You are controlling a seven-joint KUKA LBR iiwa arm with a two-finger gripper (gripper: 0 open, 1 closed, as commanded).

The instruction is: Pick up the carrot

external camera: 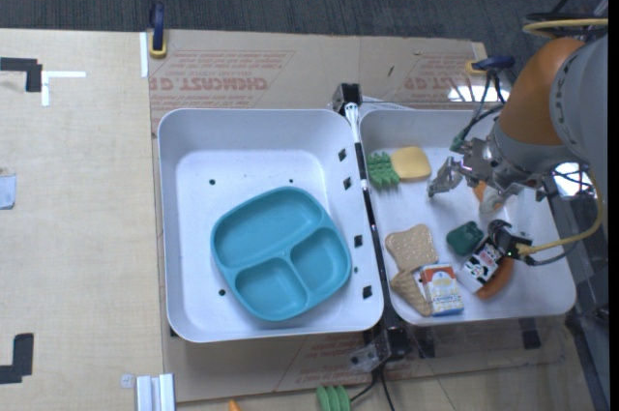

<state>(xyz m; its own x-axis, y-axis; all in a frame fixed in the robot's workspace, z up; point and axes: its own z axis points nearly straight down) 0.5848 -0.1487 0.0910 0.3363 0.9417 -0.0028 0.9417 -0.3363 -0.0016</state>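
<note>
Nearest in the right bin [542,303], a little printed carton [442,289] is overlapping a grainy toast slice [406,287], a second slice [412,247] is lying just behind, and a glossy reddish sausage-looking thing [497,283] is sitting off to the right. A dark green lump [464,235] is resting just beyond. The left bin [193,206] is holding a smooth blue divided plate [280,251], probably just parked out of the way. Further back the gripper [447,181] is hovering low over the right bin, and I'm not able to tell if the claw is released or clenched. The carrot [481,190], I'm guessing, is that bright orange bit peeking out just right of it, so the arm is likely lining up. Farthest, a ridged green piece [383,169] is touching a soft-looking yellow slab [411,162].
</note>
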